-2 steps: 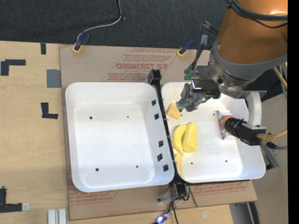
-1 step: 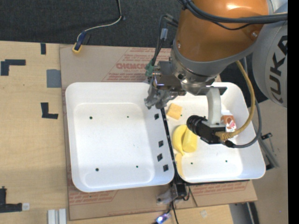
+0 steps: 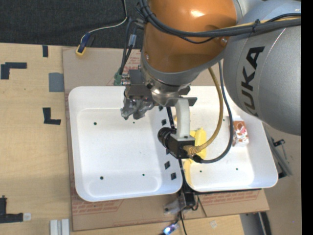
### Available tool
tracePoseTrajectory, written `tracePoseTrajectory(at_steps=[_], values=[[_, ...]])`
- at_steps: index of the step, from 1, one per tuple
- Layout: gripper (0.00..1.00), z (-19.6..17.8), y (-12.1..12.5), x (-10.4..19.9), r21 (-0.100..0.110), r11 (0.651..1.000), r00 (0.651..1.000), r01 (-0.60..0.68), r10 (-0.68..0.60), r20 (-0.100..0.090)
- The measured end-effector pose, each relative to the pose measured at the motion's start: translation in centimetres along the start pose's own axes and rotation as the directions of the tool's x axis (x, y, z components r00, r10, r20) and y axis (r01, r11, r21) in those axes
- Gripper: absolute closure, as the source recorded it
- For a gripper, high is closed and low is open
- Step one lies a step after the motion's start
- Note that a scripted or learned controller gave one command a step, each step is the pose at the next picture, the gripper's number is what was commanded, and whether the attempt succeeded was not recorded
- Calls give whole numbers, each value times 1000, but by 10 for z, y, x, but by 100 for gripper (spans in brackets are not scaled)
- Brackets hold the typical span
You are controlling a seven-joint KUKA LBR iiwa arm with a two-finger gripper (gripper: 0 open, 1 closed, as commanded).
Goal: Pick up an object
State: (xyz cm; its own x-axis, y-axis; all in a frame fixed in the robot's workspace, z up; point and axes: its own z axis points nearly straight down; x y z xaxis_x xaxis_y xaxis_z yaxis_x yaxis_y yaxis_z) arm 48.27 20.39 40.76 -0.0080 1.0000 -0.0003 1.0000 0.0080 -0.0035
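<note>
bright even overhead light, glare on orange band (image 3: 190, 18)

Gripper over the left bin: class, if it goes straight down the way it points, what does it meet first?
Most likely the bare white floor of the left bin. The gripper hangs over its upper part with nothing seen beneath, though height is hard to judge from this slanted view.

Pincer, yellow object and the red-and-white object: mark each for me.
pincer (image 3: 133, 110): camera view, at its dark tip over the left bin.
yellow object (image 3: 199, 137): camera view, on its exposed upper part.
red-and-white object (image 3: 240, 132): camera view, on its middle.
</note>
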Motion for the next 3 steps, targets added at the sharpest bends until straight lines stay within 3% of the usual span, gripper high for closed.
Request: tracePoseTrajectory(at_steps=[1, 2, 3], values=[[100, -74, 1, 31, -7, 1000, 1000, -3, 3, -2], [100, 57, 0, 29, 8, 1000, 1000, -7, 7, 6], [100, -96, 12, 2, -18, 1000, 1000, -8, 8, -6]])
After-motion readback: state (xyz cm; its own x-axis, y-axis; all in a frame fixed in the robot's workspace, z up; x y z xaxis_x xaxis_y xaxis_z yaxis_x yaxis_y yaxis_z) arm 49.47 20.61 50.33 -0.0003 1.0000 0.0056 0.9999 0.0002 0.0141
